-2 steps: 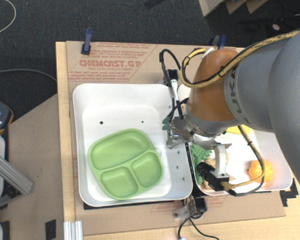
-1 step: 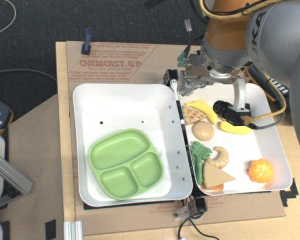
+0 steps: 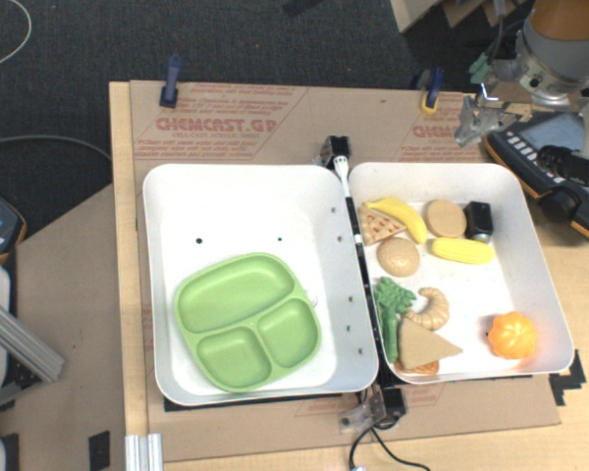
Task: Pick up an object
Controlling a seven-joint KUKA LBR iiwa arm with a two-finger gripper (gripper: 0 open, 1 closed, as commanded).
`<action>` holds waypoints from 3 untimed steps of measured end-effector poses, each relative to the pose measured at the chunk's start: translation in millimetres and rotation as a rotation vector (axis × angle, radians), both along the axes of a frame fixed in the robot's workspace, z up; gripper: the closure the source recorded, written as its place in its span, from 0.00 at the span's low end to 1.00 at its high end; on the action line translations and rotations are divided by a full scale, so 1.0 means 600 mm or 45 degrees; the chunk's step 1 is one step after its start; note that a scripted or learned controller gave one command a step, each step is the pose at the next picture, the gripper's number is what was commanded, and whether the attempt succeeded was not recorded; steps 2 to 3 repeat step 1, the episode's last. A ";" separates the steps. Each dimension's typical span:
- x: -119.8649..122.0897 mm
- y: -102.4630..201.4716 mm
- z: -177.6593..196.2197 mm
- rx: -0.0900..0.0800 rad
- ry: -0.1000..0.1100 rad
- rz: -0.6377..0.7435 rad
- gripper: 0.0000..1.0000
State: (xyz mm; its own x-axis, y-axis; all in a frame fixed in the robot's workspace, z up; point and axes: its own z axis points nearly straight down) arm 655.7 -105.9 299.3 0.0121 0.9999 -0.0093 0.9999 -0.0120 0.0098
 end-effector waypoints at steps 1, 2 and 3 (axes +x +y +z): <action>-0.056 0.171 -0.088 0.016 0.021 0.024 1.00; -0.056 0.171 -0.088 0.016 0.021 0.024 1.00; -0.056 0.171 -0.088 0.016 0.021 0.024 1.00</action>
